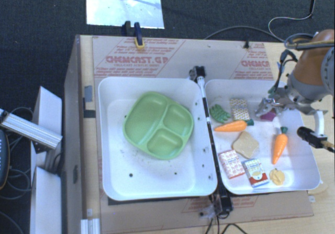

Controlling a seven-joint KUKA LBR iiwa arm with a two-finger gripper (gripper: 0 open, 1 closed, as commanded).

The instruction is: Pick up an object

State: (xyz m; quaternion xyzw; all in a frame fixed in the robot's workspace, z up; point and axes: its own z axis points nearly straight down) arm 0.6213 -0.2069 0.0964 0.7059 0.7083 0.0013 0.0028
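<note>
well, from where i stand the table carries 2 shallow white bins side by side. the left bin holds a green divided plate with 3 compartments, lying a little tilted near the bin's middle. the right bin is the busy one: a dark green leafy piece sits near its left wall, a speckled tan card lies just beside it, and a carrot lies on its side below them, its green top pointing right. below that carrot sits a slice of bread, and lower still a small red-and-white packet and a small carton with blue and orange print lie next to each other, with a pale yellow round piece just right of the carton. a second carrot stands almost upright in the picture toward the right side, green top up. the grey arm with its orange band reaches in from the right, and the hand hangs low over the upper part of the right bin, right against a small purple object. its metal fingers look slightly apart, and nothing i can see sits between them; the purple object lies just under them, in the bin. a black clamp with a yellow tip grips the table's far edge.
</note>
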